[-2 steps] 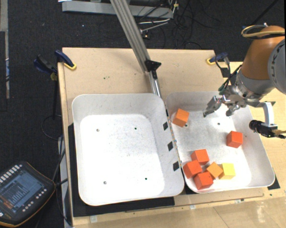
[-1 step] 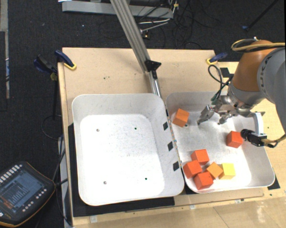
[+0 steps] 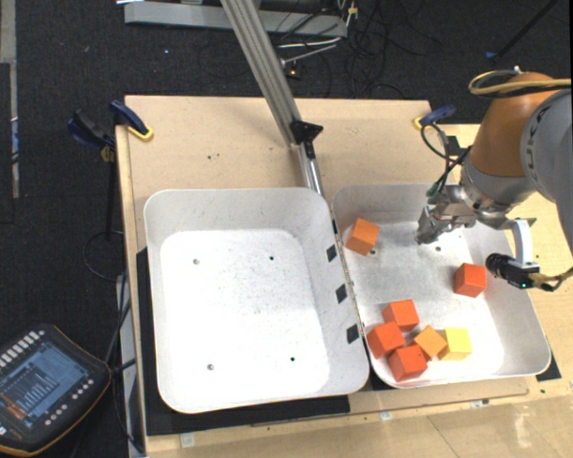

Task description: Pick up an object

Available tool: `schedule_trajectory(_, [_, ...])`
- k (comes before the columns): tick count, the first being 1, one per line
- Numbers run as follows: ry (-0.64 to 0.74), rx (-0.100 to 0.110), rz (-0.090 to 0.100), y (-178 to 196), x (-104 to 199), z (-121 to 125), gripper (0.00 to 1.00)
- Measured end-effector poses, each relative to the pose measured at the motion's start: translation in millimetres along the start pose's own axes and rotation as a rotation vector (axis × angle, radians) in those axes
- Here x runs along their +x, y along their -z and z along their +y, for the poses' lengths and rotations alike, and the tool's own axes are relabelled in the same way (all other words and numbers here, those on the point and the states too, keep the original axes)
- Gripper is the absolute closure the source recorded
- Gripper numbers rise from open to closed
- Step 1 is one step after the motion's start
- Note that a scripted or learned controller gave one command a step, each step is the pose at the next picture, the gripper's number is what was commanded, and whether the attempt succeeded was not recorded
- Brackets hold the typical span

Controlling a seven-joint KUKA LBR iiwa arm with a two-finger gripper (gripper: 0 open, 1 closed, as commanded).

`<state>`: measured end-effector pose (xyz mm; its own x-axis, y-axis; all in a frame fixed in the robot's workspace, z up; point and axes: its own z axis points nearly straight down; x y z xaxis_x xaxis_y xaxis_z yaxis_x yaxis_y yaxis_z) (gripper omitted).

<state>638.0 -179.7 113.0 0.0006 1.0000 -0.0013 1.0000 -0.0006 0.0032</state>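
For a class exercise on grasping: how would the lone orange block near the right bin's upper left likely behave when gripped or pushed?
The orange block looks cube-shaped with flat faces, so it would probably slide, not roll. It appears solid and stiff, likely holding shape between fingers. It sits apart from other blocks, so a push should not disturb them.

Handheld control pendant [image 3: 37, 387] at lower left; blue clamps [image 3: 123, 116] on bench corners.

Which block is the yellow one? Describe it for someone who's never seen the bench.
Look in the right bin, at the cluster of blocks near its front edge. The yellow block is at the cluster's right end, touching an orange block; it is the only yellow one.
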Motion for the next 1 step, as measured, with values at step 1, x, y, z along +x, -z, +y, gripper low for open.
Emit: schedule_trajectory(1, [0.004,-0.005,-0.001,61.8,4.7,7.7,1.00])
